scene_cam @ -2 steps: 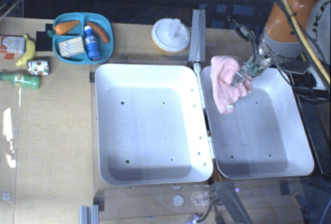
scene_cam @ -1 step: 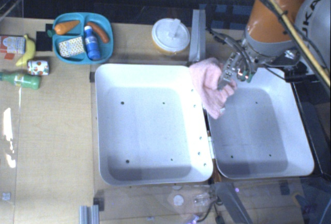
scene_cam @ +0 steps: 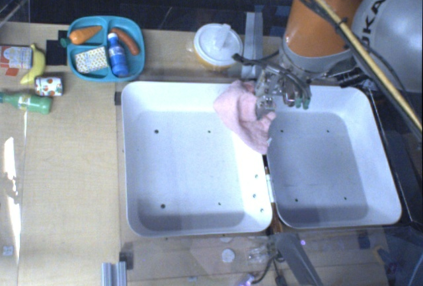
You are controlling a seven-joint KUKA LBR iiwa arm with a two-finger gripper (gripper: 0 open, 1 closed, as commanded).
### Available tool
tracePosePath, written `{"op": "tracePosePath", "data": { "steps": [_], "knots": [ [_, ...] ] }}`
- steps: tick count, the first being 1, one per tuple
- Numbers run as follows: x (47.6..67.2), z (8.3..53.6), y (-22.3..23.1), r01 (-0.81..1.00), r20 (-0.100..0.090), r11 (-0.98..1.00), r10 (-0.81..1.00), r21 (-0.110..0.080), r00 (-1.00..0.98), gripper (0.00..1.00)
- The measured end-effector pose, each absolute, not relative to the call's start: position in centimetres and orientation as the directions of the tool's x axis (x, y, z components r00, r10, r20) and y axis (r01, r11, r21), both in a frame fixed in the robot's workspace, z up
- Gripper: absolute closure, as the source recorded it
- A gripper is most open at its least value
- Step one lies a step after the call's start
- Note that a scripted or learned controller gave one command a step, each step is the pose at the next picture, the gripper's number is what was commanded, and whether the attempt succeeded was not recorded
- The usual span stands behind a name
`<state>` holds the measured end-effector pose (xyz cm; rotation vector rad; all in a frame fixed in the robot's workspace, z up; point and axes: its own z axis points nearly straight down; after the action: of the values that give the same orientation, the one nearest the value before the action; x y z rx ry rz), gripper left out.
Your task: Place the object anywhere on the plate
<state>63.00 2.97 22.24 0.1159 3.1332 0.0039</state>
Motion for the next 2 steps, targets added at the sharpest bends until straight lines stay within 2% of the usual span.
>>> {"op": "tracePosePath", "data": {
  "steps": [1, 2],
  "knots": [
    [64.4, 22.0, 8.8, -0.004, -0.008, 1.000, -0.004, 0.003, -1.000, 1.00],
    [65.0, 21.3, 14.3, -0.004, -0.006, 1.000, -0.004, 0.003, -1.000, 1.00]
  ]
}}
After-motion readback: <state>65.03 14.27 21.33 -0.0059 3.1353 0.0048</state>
